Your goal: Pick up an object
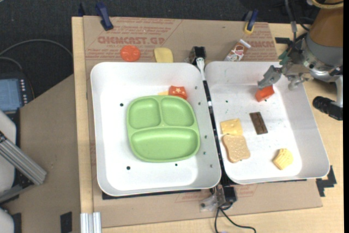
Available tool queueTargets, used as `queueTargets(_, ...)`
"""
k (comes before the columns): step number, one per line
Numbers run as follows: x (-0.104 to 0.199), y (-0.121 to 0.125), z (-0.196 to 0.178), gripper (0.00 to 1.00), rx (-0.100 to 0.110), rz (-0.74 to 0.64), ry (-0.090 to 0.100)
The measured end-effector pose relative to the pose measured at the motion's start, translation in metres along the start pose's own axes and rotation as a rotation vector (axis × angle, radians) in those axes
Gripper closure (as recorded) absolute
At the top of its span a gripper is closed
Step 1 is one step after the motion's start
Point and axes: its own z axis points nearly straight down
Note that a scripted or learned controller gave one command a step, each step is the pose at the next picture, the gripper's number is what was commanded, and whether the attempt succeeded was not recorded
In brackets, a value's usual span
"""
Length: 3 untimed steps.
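Observation:
My gripper [282,79] hangs over the back right part of the right bin [305,123], its two fingers spread apart and open. A small red piece [264,93] lies on the bin floor just under the left fingertip [266,78], not between the fingers. Further forward in the same bin lie a dark brown bar [258,123], a yellow cheese slice [231,127], a slice of toast [236,148] and a yellow ridged piece [282,159].
The left bin [109,117] holds a green divided plate [162,128] with a red toy [177,91] behind it. On the board behind the bins lie an orange piece [130,53], a yellow piece [163,55] and a small packet [236,52].

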Motion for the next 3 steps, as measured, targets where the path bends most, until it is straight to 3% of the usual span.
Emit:
queueTargets(1,-0.027,0.035,0.110,0.00,0.003,0.000,0.001)
queueTargets(2,-0.027,0.037,0.093,1.00,-0.004,-0.002,-0.003)
queueTargets(3,-0.026,0.037,0.093,0.00,-0.003,-0.002,-0.003)
